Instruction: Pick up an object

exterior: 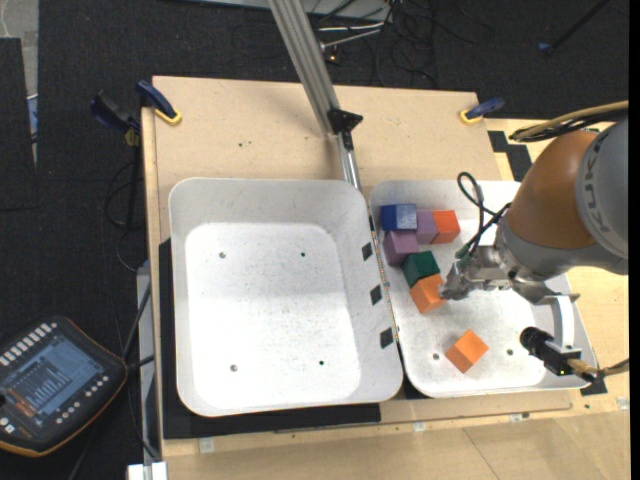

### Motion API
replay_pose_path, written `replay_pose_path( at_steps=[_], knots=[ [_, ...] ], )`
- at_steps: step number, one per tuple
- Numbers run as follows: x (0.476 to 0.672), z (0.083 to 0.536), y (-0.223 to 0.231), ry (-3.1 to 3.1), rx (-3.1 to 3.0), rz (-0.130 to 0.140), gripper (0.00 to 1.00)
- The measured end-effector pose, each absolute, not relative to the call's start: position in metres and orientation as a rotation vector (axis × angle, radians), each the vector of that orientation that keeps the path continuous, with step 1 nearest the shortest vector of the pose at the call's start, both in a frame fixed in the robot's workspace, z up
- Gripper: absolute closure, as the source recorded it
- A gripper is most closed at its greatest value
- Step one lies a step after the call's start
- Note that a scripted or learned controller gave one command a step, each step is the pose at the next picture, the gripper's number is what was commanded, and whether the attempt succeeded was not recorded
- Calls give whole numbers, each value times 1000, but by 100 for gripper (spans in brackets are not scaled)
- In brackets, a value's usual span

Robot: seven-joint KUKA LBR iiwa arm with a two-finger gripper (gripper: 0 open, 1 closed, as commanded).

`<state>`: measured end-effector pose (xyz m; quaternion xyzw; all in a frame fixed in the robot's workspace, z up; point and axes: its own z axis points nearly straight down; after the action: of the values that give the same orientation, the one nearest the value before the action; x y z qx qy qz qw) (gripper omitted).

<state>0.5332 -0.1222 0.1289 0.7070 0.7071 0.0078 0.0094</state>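
Camera view: tool (452, 286) perhaps touching orange block (427, 294).

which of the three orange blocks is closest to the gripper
The orange block just below the green block, right beside the gripper. The other two orange ones sit farther off: one at the cluster's upper right, one alone near the bin's front.

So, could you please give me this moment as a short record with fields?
gripper: low in the right bin, beside an orange block
right bin: blue block, purple block, green block, orange block in a cluster; orange block at the back; lone orange block toward the front
left bin: white, speckled
held: cannot tell
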Motion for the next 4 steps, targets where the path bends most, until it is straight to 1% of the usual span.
replay_pose_path(
  at_steps=[1,2,3,4],
  knots=[
    [532,191,-126,2219,2214,6,100],
    [534,241,-126,2221,2214,5,100],
    [555,249,-73,2229,2211,5,100],
    [568,246,-28,2229,2212,2,100]
  ],
)
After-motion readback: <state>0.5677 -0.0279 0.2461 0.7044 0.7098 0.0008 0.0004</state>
